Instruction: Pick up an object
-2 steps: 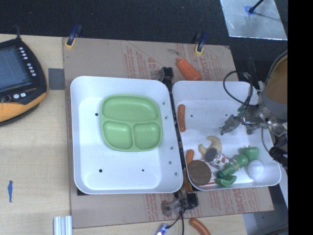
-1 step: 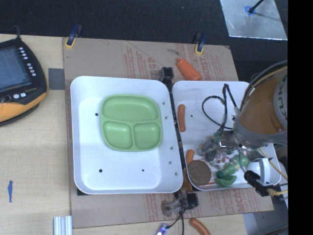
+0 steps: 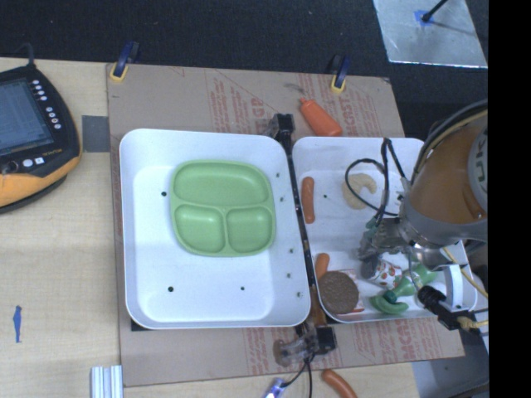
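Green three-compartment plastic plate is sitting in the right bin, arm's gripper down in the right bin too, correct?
Not quite. The camera view shows the green three-compartment plastic plate lying in the left white bin, not the right one. The gripper is indeed down in the right white bin, among the small items there.

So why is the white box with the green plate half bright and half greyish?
In the camera view, light falls unevenly: the left bin is bright along its left part and shaded grey across its right side and around the green plate. The arm looks soft and blurry, and the gripper sits among shadowed clutter in the right bin.
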You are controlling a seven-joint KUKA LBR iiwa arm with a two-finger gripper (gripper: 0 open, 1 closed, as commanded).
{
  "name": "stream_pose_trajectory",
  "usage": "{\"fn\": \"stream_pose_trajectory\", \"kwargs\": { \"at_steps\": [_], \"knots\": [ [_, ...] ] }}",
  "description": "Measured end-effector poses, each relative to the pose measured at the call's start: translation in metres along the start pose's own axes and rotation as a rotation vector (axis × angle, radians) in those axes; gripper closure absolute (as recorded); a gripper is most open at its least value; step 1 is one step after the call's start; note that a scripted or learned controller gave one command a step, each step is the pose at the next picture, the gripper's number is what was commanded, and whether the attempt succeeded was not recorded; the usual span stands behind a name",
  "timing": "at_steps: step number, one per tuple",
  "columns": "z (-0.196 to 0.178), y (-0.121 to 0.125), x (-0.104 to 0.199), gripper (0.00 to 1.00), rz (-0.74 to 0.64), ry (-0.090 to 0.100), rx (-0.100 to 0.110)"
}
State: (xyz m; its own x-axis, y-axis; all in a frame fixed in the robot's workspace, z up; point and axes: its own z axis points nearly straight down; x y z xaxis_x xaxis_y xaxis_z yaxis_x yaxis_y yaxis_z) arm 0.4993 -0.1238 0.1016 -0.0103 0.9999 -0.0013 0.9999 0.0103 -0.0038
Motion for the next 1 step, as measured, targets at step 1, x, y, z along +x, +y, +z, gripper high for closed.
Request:
{"fn": "stream_pose_trajectory", "kwargs": {
  "at_steps": [1],
  "knots": [
    [-0.0905,-0.0221,0.0646,1.0,0.005,0.002,-0.003]
  ]
}}
